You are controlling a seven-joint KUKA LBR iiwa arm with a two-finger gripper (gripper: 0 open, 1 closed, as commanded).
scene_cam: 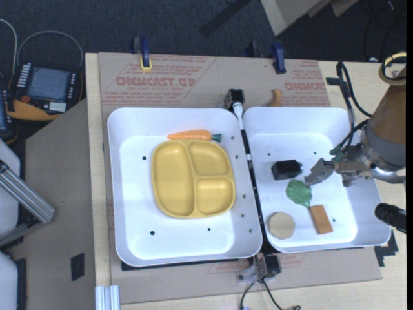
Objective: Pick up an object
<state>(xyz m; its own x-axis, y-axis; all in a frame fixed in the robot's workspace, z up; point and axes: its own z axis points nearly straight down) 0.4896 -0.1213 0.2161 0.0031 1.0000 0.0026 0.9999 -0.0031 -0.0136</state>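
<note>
The right bin (335,126) holds a black block (286,169), a green crumpled piece (299,192), a brown rectangular block (321,219) and a tan round disc (281,225). My gripper (335,172) hangs over the right half of this bin, to the right of the black block and above-right of the green piece. Its fingers (317,172) are spread open with nothing between them. The left finger's tip is close to the green piece's upper edge. The arm's orange band (393,112) rises at the right edge.
The left bin (129,192) holds a yellow divided plate (192,176) with an orange carrot (191,135) lying just behind it. A black clamp (235,99) sits between the bins at the back. Cables run along the right bin's far right corner.
</note>
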